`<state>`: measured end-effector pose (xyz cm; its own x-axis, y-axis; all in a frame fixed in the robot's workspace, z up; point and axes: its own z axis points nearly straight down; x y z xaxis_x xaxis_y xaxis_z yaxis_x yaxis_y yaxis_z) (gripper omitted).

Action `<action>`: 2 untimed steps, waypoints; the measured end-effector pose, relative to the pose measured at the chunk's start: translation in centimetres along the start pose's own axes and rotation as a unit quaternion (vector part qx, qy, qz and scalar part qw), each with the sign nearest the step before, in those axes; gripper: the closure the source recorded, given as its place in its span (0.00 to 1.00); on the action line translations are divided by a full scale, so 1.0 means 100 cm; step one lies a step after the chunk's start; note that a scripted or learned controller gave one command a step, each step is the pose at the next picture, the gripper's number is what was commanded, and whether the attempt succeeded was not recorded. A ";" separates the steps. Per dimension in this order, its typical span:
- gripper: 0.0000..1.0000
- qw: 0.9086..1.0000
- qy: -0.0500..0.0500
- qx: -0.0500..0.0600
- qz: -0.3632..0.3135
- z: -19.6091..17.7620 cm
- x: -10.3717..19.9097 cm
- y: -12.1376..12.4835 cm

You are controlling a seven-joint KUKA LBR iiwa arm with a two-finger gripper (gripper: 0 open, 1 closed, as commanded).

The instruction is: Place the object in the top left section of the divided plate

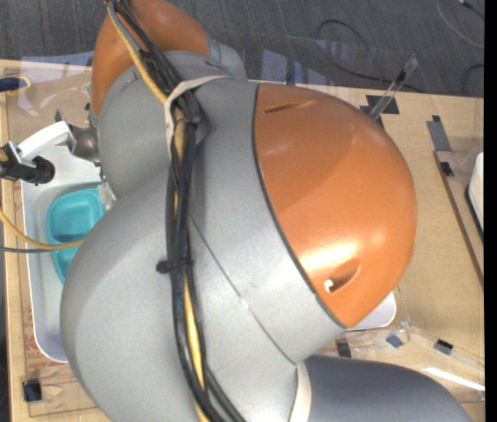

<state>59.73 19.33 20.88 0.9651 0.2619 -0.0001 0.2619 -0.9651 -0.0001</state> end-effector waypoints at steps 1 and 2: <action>1.00 1.000 0.001 -0.002 -0.001 -0.010 0.001 0.002; 1.00 1.000 0.000 0.000 0.029 -0.016 0.057 -0.010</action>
<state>64.95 21.83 22.45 0.9786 0.2058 0.0008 0.2058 -0.9786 0.0007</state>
